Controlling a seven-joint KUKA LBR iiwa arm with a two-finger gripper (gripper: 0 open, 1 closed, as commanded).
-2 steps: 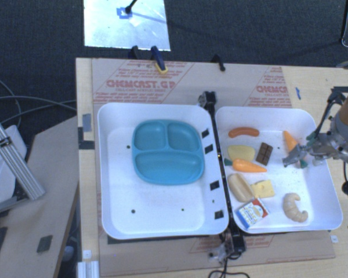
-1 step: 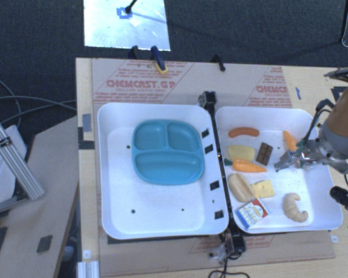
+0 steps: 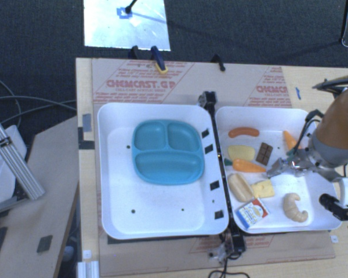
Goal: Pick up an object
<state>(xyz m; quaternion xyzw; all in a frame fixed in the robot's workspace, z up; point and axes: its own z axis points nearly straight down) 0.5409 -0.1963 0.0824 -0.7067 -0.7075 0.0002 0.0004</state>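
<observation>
The right bin [image 3: 313,116] holds several toy foods. There is a red sausage [image 3: 243,132], a pale yellow piece [image 3: 241,152], a brown chocolate bar [image 3: 265,153] and an orange carrot [image 3: 249,166]. A second orange piece [image 3: 289,139] lies by the arm. Nearer the front are a bread roll [image 3: 239,186], a yellow cheese wedge [image 3: 263,189], a croissant [image 3: 294,207] and a small red and white carton [image 3: 252,212]. My gripper [image 3: 276,168] reaches in from the right. Its tip is low over the bin floor, just right of the carrot's end and above the cheese.
The left bin [image 3: 119,213] bears a blue divided plate [image 3: 167,152]. A ridge with black clips [image 3: 214,167] separates the two bins. The arm's grey and orange body [image 3: 336,135] covers the right bin's right side. Cardboard [image 3: 180,80] lies under both bins.
</observation>
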